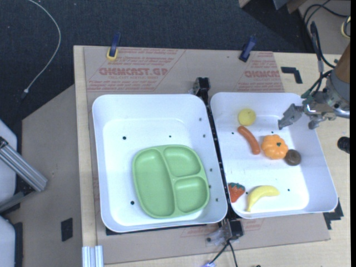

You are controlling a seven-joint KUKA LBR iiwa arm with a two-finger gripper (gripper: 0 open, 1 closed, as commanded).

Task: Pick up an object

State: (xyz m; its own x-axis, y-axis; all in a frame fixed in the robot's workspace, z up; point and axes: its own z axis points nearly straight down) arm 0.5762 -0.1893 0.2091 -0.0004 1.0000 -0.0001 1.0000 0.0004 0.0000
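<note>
Here we see the pincer (pixel 300 117) hanging over the upper right part of the right bin (pixel 317 149), with its two fingers spread wide and nothing between them. We think it stands there because the arm comes in from the right and the graspable things are all collected in this bin, so it is waiting above them before it goes down.

The things lie apart enough for a grip. Nearest to the pincer is a small yellow lemon (pixel 247 116), round and smooth, close to the back wall of the bin. Just below it lies an orange carrot (pixel 250 139), long and thin, placed at a slant. Beside the carrot sits a small orange pumpkin (pixel 275 147) with a green stem, and a brown round piece (pixel 292 158) is touching or almost touching its right side; we cannot tell which. At the front lie a yellow banana (pixel 260 195), curved, and a red strawberry (pixel 236 191) pushed against the left wall.

The left bin (pixel 105 149) holds a green divided plate (pixel 170 179), flat on the bottom with three compartments.

In our judgement the lemon or the pumpkin is the easiest goal, because both are near the pincer and stand free from the walls.
</note>
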